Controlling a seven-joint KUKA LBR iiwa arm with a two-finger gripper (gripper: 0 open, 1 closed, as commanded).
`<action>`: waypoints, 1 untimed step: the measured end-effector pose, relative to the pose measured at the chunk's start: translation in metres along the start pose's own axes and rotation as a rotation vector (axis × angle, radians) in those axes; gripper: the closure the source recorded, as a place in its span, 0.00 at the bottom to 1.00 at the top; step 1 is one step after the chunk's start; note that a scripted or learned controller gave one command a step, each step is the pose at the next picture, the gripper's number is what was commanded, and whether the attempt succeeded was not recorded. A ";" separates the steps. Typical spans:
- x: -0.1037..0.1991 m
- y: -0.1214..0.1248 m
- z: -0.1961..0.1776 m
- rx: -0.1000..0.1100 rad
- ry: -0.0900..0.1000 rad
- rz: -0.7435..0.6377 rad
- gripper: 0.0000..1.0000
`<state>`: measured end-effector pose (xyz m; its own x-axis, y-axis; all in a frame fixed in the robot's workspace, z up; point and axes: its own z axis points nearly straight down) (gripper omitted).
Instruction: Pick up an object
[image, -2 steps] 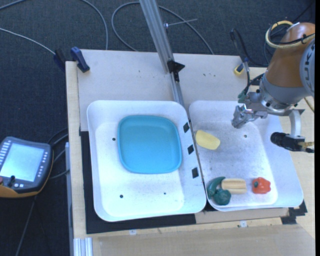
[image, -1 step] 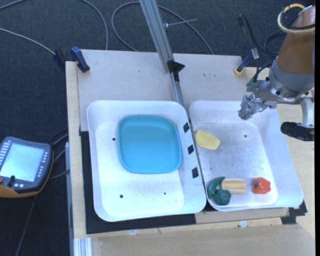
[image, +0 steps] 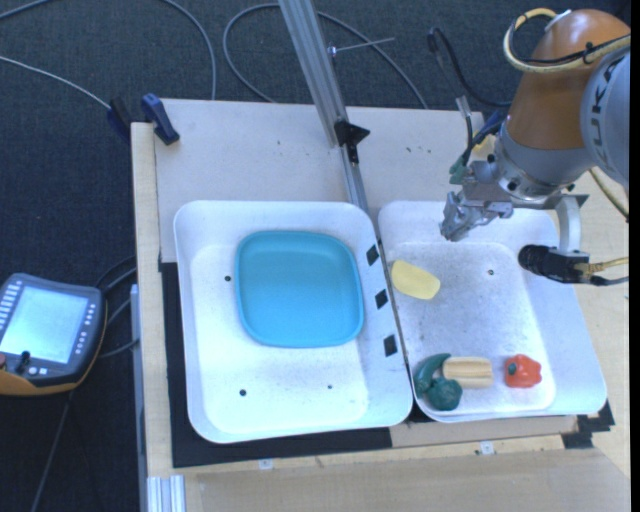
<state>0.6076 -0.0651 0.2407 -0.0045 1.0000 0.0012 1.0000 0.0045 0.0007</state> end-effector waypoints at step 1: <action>0.046 -0.008 0.009 0.001 0.000 0.000 1.00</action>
<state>0.5998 -0.0189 0.2314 -0.0040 1.0000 0.0011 1.0000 0.0040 -0.0003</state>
